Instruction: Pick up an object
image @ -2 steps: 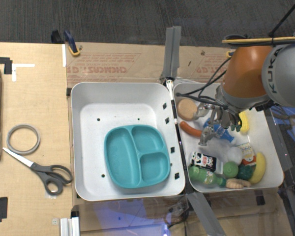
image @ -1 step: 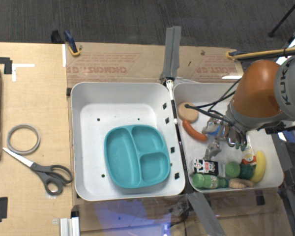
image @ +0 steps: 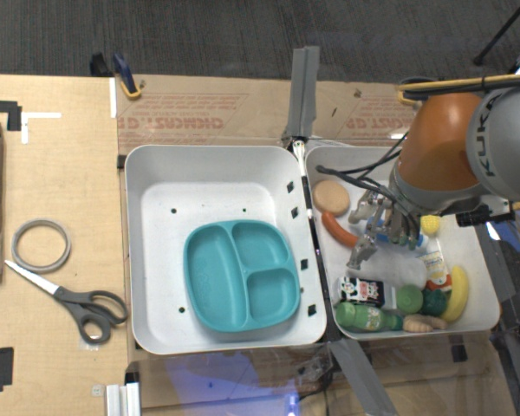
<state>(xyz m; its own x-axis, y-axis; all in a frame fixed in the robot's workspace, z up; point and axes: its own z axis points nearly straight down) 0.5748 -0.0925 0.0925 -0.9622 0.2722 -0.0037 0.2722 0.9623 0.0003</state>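
Observation:
My gripper (image: 371, 237) hangs low in the right bin (image: 399, 156), below the orange wrist band, with its fingers spread apart and nothing between them. Just to its left lies an orange-red sausage-shaped toy (image: 338, 229), and above that a tan bun (image: 332, 198). Along the bin's front edge sit a green bottle (image: 368, 317), a black-and-white carton (image: 362, 291), a green round piece (image: 408, 299), a yellow banana (image: 457, 291) and a tan piece (image: 421, 322). A white bottle with a yellow cap (image: 430, 241) lies to the gripper's right.
The left bin (image: 156, 189) holds a teal divided plate (image: 242, 274). On the wooden bench to the left lie scissors (image: 74, 302) and a roll of tape (image: 41, 244). A grey post (image: 303, 94) stands behind the seam between the bins.

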